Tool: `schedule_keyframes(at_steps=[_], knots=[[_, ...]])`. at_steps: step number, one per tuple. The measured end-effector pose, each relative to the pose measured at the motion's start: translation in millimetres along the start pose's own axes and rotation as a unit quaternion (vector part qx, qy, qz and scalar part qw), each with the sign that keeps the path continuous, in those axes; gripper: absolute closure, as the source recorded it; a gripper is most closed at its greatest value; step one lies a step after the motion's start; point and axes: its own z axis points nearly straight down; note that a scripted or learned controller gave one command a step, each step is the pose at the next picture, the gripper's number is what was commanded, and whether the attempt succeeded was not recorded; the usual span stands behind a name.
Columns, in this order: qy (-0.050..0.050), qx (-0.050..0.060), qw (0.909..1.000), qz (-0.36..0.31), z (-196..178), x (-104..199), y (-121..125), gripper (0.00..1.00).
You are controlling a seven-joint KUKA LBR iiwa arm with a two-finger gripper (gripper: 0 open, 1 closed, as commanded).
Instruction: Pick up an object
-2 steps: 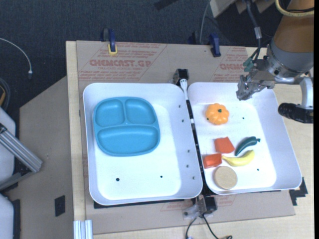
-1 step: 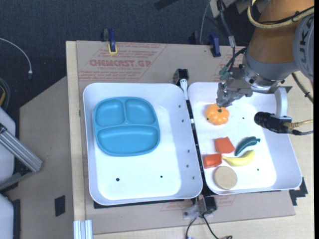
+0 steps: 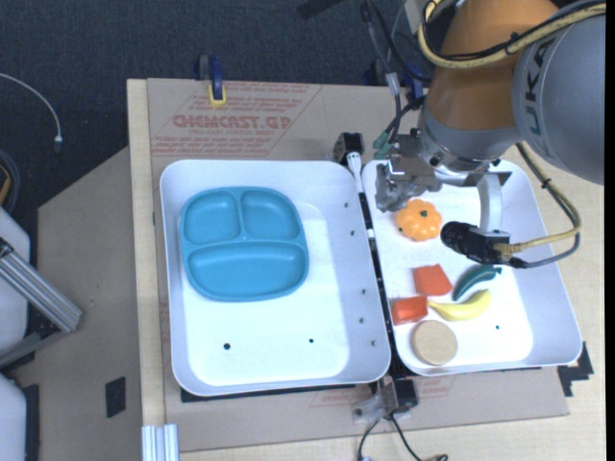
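Divided plate (image 3: 245, 244) in left bin (image 3: 183, 185); pumpkin (image 3: 420, 221), banana (image 3: 461, 306) in right bin (image 3: 548, 286)

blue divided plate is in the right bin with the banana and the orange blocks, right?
Not quite. The blue divided plate lies alone in the left bin, as the camera view shows. The banana and the orange blocks are in the right bin.

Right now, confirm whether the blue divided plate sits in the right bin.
No, the blue divided plate lies in the left bin, alone.
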Motion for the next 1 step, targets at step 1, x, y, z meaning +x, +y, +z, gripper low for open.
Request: schedule_keyframes(at_steps=[1], knots=[[0.0, 0.001, 1.0, 0.0, 6.0, 51.5, -18.8, 1.0]])
